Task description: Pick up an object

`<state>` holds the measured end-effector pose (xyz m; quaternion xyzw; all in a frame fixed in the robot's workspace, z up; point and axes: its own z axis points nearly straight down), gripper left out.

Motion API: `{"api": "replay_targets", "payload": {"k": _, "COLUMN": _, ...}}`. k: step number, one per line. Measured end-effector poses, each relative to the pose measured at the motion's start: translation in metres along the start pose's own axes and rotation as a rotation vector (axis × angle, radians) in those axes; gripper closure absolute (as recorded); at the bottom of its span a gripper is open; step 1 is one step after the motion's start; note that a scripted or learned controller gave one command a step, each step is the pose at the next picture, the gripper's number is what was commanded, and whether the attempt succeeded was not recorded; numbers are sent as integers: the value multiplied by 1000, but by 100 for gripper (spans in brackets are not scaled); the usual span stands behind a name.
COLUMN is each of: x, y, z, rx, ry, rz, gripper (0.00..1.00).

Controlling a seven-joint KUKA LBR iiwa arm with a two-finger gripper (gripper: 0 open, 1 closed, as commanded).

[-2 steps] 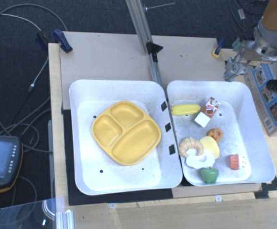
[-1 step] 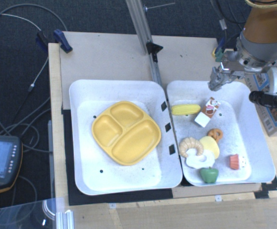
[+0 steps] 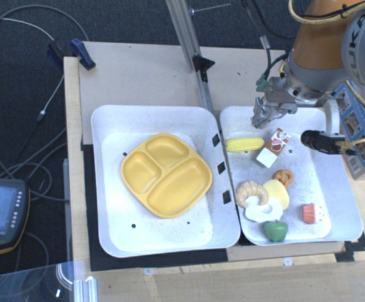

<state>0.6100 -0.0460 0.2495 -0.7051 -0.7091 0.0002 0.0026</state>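
My gripper [image 3: 261,119] hangs over the back left corner of the right bin [image 3: 346,197], just behind a yellow corn cob [image 3: 244,145]. A small white and red carton [image 3: 272,149] lies to the right of the cob. Toward the front sit a small brown pretzel [image 3: 284,177], a tan croissant [image 3: 251,192], a pale yellow round piece [image 3: 278,193], a white fried-egg shape [image 3: 262,212], a green pepper [image 3: 275,231] and a red and white piece [image 3: 310,213]. Nothing is seen in the gripper.
The left bin [image 3: 107,143] holds a yellow divided plate [image 3: 165,175]. A metal pole [image 3: 189,36] slants up from between the bins at the back. Cables and a tablet [image 3: 0,212] lie off the bench to the left.
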Motion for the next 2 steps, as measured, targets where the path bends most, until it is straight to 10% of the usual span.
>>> {"api": "replay_targets", "payload": {"k": 2, "x": 91, "y": -29, "z": 8, "rx": 1, "ry": -1, "rz": 0, "gripper": 100}}
